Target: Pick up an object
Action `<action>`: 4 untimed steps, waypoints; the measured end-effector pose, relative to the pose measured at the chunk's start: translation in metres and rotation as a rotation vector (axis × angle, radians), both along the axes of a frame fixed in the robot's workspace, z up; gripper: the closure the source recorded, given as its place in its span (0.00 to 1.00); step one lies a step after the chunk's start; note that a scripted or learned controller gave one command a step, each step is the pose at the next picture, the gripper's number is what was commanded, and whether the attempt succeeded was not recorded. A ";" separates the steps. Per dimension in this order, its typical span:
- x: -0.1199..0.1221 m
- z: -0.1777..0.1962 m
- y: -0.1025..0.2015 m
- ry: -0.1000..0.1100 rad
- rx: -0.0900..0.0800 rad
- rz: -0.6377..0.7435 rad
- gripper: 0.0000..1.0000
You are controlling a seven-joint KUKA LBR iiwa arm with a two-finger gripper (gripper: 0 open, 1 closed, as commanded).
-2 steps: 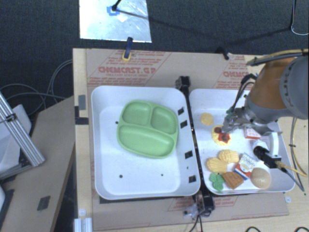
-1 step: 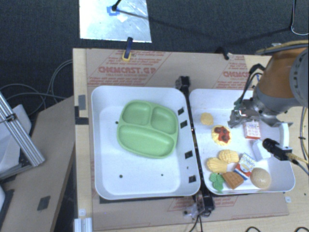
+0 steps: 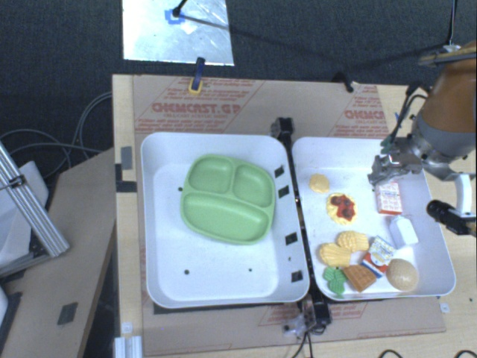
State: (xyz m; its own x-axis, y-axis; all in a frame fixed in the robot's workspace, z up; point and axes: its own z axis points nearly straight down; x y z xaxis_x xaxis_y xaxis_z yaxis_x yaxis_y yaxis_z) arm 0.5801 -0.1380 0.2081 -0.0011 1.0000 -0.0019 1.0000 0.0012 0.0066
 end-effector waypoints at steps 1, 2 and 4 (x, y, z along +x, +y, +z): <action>0.001 0.017 0.000 0.003 0.001 0.002 1.00; -0.019 0.014 0.038 0.007 0.002 0.004 1.00; -0.049 0.023 0.136 0.006 0.004 0.009 1.00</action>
State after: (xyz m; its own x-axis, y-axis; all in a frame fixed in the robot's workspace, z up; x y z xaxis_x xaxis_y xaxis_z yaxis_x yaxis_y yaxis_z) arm 0.5314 -0.0015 0.2312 -0.0102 0.9999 0.0025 0.9999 0.0102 0.0003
